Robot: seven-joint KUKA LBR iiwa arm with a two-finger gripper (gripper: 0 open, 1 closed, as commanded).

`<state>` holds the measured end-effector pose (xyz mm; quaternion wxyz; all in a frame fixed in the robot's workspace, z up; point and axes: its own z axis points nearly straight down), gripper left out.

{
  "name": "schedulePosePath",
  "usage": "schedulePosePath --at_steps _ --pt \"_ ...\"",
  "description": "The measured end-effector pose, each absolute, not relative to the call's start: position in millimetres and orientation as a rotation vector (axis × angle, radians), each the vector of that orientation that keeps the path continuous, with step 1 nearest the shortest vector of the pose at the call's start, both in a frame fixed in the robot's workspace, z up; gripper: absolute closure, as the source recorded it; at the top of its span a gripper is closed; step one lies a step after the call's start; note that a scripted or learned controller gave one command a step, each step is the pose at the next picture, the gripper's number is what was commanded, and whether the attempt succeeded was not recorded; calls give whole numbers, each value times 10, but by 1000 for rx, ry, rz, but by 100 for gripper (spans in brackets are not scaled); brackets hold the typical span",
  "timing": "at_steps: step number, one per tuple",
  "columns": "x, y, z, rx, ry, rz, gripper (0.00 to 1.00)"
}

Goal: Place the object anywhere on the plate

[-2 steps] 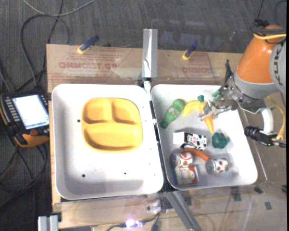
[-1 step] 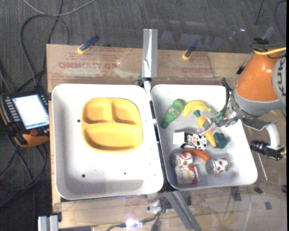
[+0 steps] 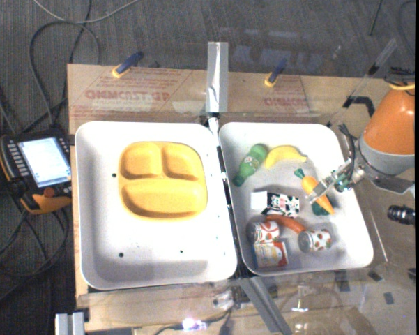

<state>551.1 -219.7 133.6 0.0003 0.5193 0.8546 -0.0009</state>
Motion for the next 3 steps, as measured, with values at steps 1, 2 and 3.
schedulePosePath --at_steps 1,2,3 --pt "5810 -1734 1892 1268 2872 0 100" --pt "6245 -939 2088 1060 2955 2 100" --pt "6370 -61 1833 995 2980 0 100"
